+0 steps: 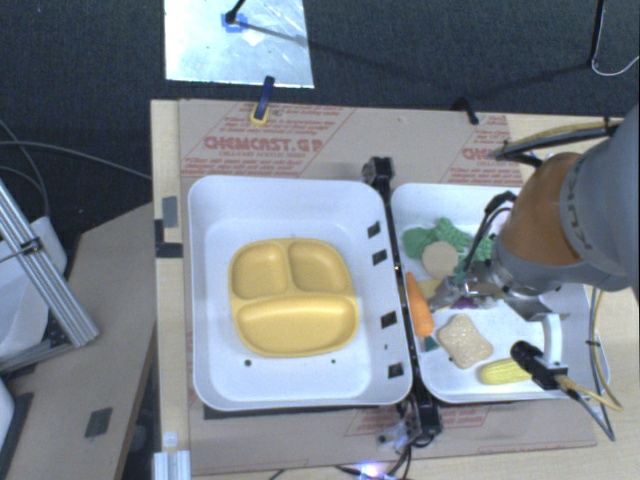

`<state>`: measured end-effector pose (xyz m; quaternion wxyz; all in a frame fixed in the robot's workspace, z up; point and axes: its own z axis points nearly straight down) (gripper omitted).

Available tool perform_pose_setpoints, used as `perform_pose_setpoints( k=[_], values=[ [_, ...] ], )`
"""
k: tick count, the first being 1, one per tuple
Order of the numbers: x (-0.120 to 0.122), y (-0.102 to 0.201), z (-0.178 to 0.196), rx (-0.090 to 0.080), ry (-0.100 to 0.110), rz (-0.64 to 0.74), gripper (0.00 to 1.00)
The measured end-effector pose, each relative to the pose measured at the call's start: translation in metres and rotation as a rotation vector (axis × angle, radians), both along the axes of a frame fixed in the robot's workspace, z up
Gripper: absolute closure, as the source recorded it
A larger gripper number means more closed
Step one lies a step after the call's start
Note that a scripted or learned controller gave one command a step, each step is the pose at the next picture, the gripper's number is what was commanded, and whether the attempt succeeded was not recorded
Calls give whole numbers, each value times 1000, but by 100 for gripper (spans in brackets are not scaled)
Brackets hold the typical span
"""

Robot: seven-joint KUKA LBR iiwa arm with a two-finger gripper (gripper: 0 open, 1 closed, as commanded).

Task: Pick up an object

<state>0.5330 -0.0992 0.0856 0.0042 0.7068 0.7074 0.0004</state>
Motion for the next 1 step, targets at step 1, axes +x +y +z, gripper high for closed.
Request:
perform_pose_setpoints(
  k=[1],
  values=[
    [1,0,11,2,0,4,100]
  ],
)
